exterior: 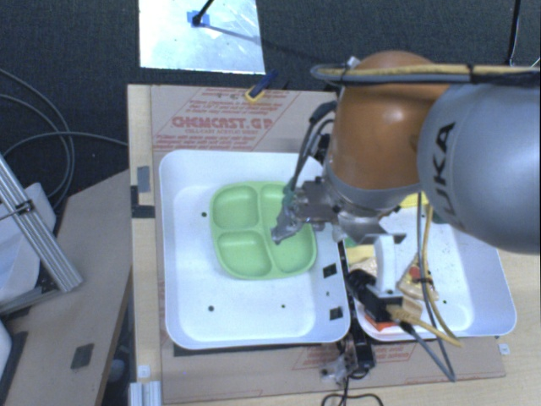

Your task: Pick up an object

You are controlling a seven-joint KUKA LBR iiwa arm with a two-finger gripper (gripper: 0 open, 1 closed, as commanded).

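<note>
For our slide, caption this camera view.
KUKA arm's gripper poised over a green divided tray in the left white bin.

The grey arm (pixel 473 167) reaches leftward, orange band up; its claw (pixel 286 227) hangs low, seemingly tilted.

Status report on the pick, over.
Two-finger gripper low over green divided plastic tray in left white bin. Finger state unclear. Nothing blocking tray.

Green tray (pixel 245 244): pale green plastic, rounded corners, divided into compartments. Lies flat, open side up, in the left bin (pixel 182 311), toward its right half, turned slightly askew.
</note>
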